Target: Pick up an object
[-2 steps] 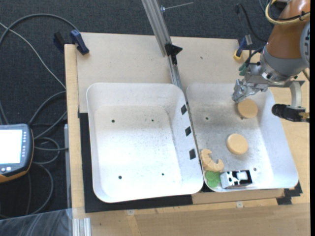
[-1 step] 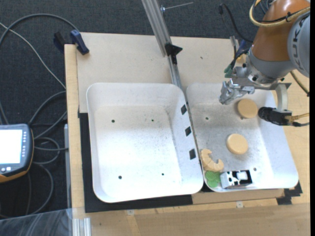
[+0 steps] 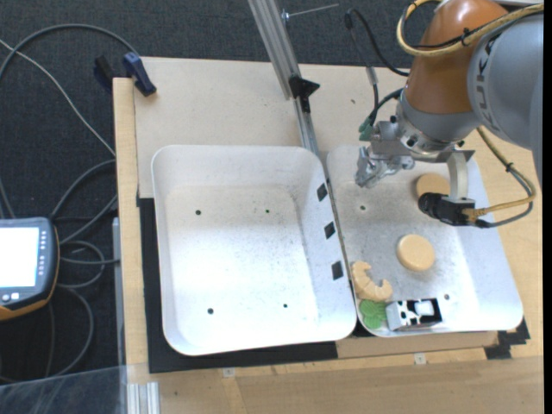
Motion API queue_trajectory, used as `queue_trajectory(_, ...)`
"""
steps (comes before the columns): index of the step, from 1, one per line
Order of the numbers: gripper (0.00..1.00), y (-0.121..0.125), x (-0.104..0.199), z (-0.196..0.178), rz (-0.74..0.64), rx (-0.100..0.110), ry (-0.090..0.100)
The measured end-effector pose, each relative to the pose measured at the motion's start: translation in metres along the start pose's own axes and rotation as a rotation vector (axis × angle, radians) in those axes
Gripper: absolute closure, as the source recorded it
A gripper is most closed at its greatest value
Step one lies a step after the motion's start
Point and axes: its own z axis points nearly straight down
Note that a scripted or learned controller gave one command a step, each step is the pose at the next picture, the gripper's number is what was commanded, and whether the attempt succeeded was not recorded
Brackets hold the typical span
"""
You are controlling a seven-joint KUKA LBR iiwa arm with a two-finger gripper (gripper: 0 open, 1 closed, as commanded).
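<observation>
My gripper (image 3: 369, 174) hangs over the far left part of the right bin (image 3: 483, 270), its fingers pointing down with nothing visible between them. A tan round disc (image 3: 416, 253) lies in the middle of that bin, well in front of the gripper. Another tan disc (image 3: 432, 185) lies to the gripper's right, partly behind a black cable. At the bin's near left corner lie a pale croissant-shaped piece (image 3: 370, 279), a green round piece (image 3: 373, 314) and a black-and-white block (image 3: 416, 312).
The left bin (image 3: 233, 248) stands beside the right one, with a row of black clips (image 3: 329, 229) along the shared edge. A metal rod (image 3: 276, 41) slants across the bench behind the bins. A blue clamp (image 3: 138, 72) sits at the bench's far left corner.
</observation>
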Motion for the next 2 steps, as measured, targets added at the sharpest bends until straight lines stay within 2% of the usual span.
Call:
queue_trajectory(1, 1.0, 0.002, 0.057, 0.001, -0.001, -0.002, 0.0)
queue_trajectory(2, 1.0, -0.013, 0.12, -0.003, -0.002, 0.0, 0.0)
